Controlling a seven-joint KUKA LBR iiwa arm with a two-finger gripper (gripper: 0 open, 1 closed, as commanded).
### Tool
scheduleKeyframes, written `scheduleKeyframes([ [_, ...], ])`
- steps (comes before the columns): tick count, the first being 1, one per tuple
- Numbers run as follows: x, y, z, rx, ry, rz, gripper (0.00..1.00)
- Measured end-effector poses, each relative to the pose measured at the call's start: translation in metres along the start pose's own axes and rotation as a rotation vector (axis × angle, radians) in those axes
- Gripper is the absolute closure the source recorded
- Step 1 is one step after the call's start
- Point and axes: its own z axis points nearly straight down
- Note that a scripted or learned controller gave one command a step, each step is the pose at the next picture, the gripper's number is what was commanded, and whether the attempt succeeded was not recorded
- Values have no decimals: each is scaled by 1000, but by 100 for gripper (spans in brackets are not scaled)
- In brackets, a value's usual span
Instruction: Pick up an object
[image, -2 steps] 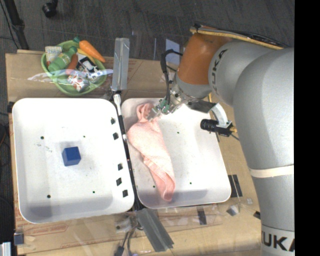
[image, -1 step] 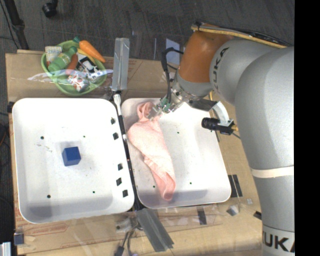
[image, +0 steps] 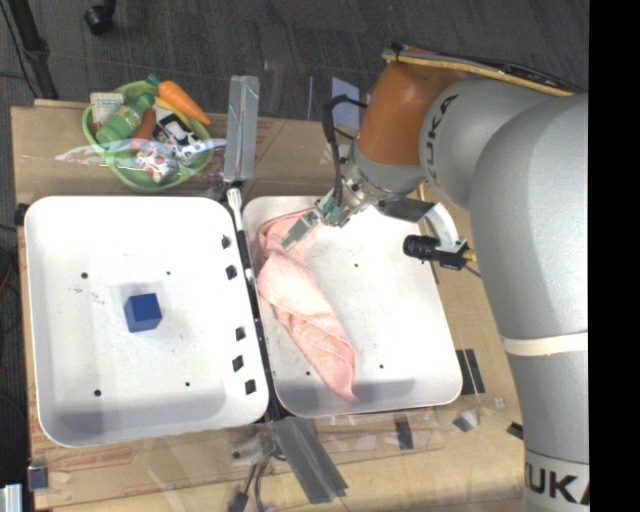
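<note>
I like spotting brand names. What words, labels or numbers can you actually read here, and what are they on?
"KUKA", black letters on the grey arm, at its lower end.
"KU", partly seen on the arm's upper casing near the orange band.
Packets in the green bowl carry print, too small and blurred to read.

"KUKA" on the arm (image: 530, 300)
</note>
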Motion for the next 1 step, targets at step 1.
scheduleKeyframes([
  [1,2,2,68,-4,-2,-46,0],
])
